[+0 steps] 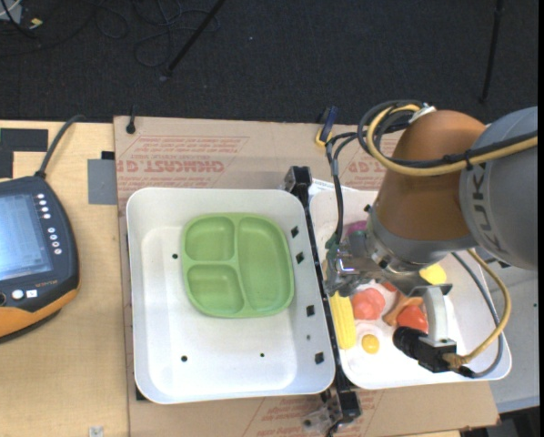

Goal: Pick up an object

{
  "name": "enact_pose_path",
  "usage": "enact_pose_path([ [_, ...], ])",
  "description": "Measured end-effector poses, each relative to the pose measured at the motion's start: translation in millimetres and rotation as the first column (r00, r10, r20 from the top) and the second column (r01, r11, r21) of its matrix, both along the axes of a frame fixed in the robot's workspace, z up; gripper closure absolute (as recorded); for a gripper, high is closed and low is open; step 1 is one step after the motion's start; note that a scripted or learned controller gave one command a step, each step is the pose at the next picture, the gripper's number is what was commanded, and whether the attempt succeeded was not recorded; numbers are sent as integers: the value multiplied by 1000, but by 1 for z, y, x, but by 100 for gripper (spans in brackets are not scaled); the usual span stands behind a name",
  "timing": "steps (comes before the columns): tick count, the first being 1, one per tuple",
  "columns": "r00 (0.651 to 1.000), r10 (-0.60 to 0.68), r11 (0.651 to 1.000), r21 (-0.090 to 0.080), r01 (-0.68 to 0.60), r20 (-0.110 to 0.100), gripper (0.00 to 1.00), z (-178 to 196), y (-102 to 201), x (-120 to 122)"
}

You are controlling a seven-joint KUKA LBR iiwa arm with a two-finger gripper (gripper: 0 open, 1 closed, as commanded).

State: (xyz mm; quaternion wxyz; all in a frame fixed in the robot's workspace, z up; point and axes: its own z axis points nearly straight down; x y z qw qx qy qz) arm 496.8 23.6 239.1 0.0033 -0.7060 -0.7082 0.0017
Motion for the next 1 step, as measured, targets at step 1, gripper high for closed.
enact_pose_path([
  [1, 1000, -2, 1000, -1, 2, 0, 100, -3, 18, -17],
])
